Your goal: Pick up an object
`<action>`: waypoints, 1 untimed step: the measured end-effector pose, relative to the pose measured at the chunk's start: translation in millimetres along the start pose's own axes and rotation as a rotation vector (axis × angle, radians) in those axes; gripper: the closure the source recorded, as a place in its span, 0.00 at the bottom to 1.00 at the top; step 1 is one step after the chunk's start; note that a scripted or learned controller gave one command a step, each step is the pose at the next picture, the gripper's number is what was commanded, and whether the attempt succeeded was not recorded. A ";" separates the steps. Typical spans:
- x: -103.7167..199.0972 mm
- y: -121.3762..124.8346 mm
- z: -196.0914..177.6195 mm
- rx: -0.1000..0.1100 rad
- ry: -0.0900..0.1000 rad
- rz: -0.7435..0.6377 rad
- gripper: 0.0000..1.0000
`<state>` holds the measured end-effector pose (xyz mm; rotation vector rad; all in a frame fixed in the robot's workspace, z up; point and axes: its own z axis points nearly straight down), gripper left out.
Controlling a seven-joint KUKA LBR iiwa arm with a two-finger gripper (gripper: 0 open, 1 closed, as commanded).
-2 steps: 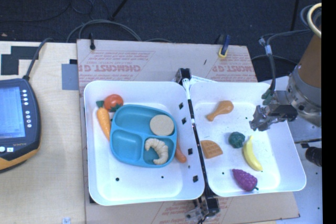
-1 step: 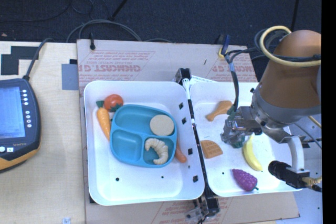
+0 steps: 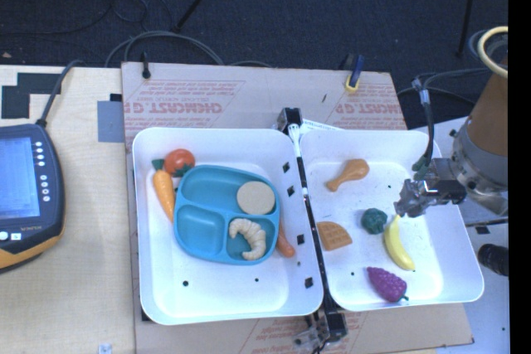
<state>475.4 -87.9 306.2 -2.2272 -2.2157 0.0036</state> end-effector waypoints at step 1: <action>25.0 0.5 -68.0 -0.004 0.001 -0.008 1.00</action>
